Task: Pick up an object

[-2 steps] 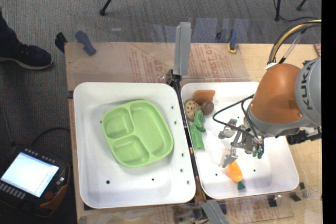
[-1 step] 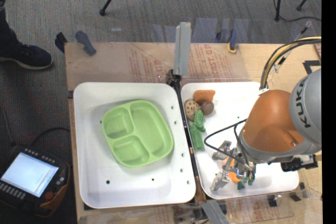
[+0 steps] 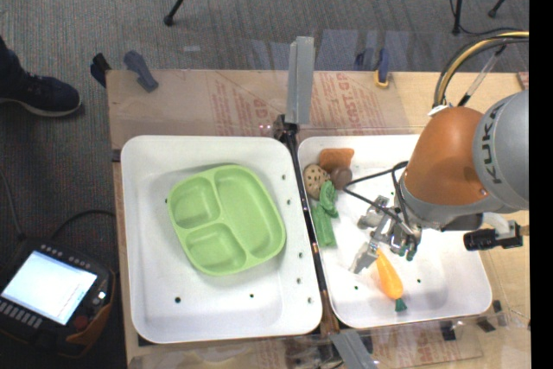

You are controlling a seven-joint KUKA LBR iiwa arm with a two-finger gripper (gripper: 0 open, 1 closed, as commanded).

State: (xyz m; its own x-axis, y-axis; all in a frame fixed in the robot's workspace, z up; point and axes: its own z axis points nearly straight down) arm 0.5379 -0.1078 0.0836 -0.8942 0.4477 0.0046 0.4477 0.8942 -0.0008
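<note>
**Gripper open over right bin, nothing held**

Right bin (image 3: 467, 298), near end: orange carrot (image 3: 389, 275) lies flat with its green tip toward the front rim. Gripper (image 3: 373, 248) sits just beside the carrot's upper end; fingers spread, nothing between them, so no grasp. Arm (image 3: 458, 168) comes in from the right and covers the bin's middle.

Further back, along the bin's left wall: long green vegetable (image 3: 325, 220). Past it, a tan spotted round piece (image 3: 314, 178) touches a small brown lump (image 3: 340, 178). An orange-brown piece (image 3: 336, 157) is nearest the far rim.

Left bin (image 3: 155, 307): one light green divided plate (image 3: 226, 219) with three compartments, roughly centred, slightly rotated. Compartments look bare.

Behind the bins: cardboard-covered bench (image 3: 207, 99), grey upright post (image 3: 301, 86) at the divide.
</note>
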